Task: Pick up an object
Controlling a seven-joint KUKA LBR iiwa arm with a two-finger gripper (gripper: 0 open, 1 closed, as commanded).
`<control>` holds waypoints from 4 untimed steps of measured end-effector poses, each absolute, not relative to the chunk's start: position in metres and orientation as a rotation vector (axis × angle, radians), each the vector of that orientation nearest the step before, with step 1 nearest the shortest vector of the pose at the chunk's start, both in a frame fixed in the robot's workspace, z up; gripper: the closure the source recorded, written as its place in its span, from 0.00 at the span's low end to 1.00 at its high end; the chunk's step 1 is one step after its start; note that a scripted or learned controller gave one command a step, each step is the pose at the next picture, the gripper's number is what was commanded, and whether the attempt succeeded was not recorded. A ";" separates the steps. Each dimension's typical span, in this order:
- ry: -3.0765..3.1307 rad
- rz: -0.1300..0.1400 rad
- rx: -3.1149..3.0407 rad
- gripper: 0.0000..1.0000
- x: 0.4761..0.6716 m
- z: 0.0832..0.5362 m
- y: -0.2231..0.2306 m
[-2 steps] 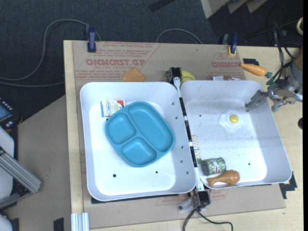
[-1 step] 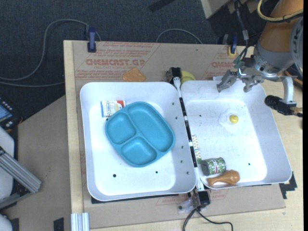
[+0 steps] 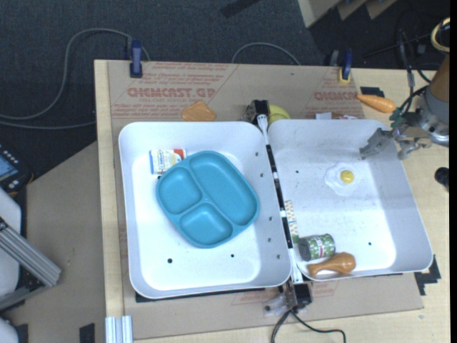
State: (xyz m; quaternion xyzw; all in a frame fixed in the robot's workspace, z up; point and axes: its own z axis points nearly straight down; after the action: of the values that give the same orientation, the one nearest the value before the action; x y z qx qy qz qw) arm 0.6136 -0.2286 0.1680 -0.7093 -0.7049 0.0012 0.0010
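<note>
My gripper (image 3: pixel 388 148) hangs over the far right corner of the right bin (image 3: pixel 400 213), its two grey fingers spread open with nothing between them. A toy fried egg (image 3: pixel 343 178) lies on the bin floor a little to the left of and nearer than the gripper. At the near left corner of that bin a green can (image 3: pixel 317 246) lies on its side, touching a brown drumstick-shaped toy (image 3: pixel 334 264). In the left bin (image 3: pixel 143 249) a blue divided plate (image 3: pixel 206 198) partly covers a small white carton (image 3: pixel 166 159).
Outside the bins on the far board lie an orange carrot (image 3: pixel 376 103), an orange lump (image 3: pixel 198 111) and a yellow-green fruit (image 3: pixel 277 113). A black clip strip (image 3: pixel 277 191) joins the two bins. Cables run behind the bench.
</note>
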 end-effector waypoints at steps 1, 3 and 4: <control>-2.218 0.004 -2.214 0.00 0.586 0.097 -0.185; -2.217 0.002 -2.225 0.00 0.608 0.130 -0.201; -2.219 0.003 -2.220 0.00 0.603 0.097 -0.192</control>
State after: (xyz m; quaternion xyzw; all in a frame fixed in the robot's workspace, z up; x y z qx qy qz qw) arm 0.6027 -0.1917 0.0973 -0.7072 -0.7070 0.0009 0.0016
